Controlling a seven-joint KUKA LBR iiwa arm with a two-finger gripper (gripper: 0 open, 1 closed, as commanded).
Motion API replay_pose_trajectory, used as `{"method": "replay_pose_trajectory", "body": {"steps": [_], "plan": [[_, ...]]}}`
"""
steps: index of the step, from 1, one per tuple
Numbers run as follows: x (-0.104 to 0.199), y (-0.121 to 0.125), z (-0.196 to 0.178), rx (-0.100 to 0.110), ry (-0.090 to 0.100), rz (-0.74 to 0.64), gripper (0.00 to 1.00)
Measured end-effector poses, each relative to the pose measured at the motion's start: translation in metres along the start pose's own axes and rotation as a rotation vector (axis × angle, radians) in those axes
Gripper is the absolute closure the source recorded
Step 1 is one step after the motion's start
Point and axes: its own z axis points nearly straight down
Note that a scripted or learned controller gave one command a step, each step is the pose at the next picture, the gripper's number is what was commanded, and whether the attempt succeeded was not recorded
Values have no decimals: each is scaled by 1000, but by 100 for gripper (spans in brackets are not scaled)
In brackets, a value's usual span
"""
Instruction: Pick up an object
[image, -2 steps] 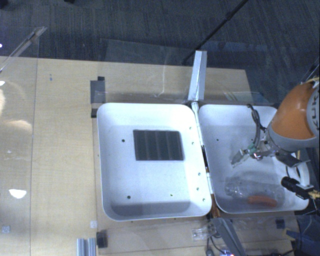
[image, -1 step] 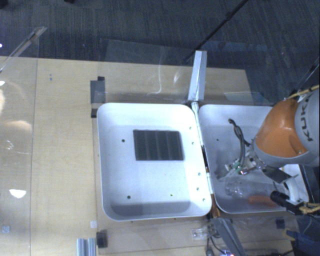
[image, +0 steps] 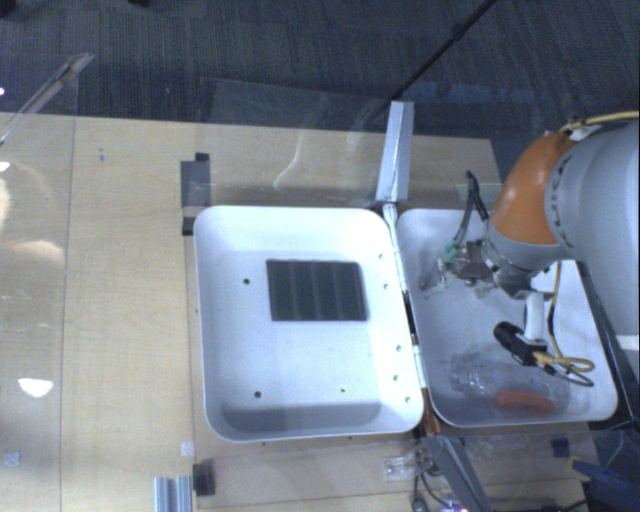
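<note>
1. Pale wooden bench (image: 120, 300) is being viewed from above at a slant, with dark carpet (image: 250, 50) being shown beyond its far edge. Two shallow white bins are being borne on it side by side, their inner rims close together.
2. Over the far part of the right bin (image: 445, 340), the gripper (image: 455, 270) is being held by the grey arm (image: 590, 200), which is being extended in from the right with its orange band (image: 528, 200) facing upward. Whether the gripper is released or clenched cannot be told, as it is too small and blurred.
3. A reddish oblong object (image: 525, 402) is being seen lying flat on the right bin's floor, close to the near wall and toward the right-hand corner. It is well apart from the gripper, on the near side of it.
4. A clear, glassy item (image: 472, 380) is being seen just left of the reddish oblong object, somewhat nearer the gripper yet apart from it; its shape cannot be made out.
5. In the left bin (image: 215, 300), a dark ribbed panel (image: 316, 290) is being shown at the middle of the floor, with bare white floor all round it.
6. A grey metal post (image: 397, 150) is being shown standing at the far end of the seam between the bins, just beyond the gripper. The reddish oblong object is being hemmed in by the near wall on one side, while bare floor is being shown between the gripper and the two things — and along the right bin's left wall as well.
</note>
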Motion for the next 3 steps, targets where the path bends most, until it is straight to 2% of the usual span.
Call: {"method": "replay_pose_trajectory", "body": {"steps": [1,2,3], "plan": [[-4,75,-2,6,-1,-68,0],[-75,58,-66,4,-2,-99,0],[-21,49,-4,10,-1,184,0]]}}
